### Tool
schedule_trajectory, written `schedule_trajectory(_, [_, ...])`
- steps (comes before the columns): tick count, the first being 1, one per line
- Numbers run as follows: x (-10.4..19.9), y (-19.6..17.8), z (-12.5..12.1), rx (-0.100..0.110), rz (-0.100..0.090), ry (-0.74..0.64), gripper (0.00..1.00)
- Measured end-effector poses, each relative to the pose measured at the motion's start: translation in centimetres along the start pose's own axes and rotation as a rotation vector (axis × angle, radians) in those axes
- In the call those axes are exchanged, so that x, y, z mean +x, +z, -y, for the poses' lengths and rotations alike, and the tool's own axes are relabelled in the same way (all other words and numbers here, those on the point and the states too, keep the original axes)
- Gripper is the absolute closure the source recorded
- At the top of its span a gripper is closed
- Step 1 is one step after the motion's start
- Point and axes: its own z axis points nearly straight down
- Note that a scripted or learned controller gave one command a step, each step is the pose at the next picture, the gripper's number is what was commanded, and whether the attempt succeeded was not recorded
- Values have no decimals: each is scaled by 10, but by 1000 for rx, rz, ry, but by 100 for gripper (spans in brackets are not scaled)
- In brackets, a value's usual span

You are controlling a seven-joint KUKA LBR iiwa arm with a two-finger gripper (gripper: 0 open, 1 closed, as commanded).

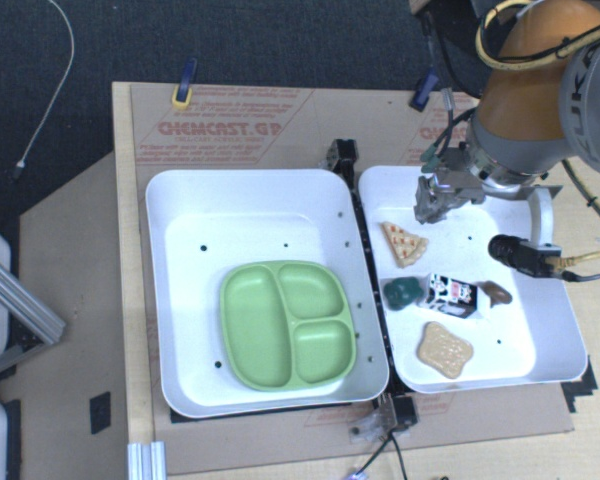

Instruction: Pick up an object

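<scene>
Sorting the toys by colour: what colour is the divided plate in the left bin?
Light green, plain all over; the divided plate shows clearly in the camera view.

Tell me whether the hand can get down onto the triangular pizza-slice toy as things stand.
Probably yes. The hand hangs in the right white bin, just above the triangular pizza-slice toy. Nothing lies on the toy, and the dark green lump sits apart from it.

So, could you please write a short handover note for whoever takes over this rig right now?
Hand: low over the far end of the right bin, just above the pizza slice toy; nothing visibly held.
Right bin: pizza slice, teal lump, black-and-white carton, small brown piece, toast slice.
Left bin: green divided plate.
Done: nothing picked yet.
Left: grasp and lift one object.
</scene>
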Motion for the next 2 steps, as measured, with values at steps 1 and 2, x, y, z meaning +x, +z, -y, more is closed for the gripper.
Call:
schedule_trajectory(1, [51, 4, 12, 2, -1, -1, 100])
schedule_trajectory(2, [110, 1, 18, -1, 0, 0, 100])
